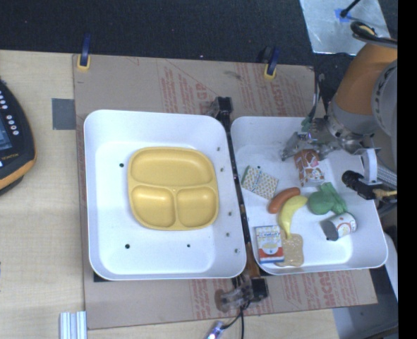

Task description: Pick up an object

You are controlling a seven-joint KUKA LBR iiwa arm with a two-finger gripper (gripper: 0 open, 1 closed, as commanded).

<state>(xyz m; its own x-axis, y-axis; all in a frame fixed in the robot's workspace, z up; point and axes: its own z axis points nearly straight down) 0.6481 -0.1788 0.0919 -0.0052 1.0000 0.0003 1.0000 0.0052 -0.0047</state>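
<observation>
My gripper is low over the far part of the right bin, reaching in from the right. A red and white patterned packet lies right under and in front of it, touching or nearly touching the gripper. Loose in the same bin are a checked square packet, an orange sausage-shaped piece, a yellow banana, a green toy, a small white and red can, a red and white carton and a tan biscuit.
The left bin holds a yellow divided plate. A black and orange teach pendant lies on the bench at far left. Clamps hold the brown board under the bins. The arm's body overhangs the right bin's far right corner.
</observation>
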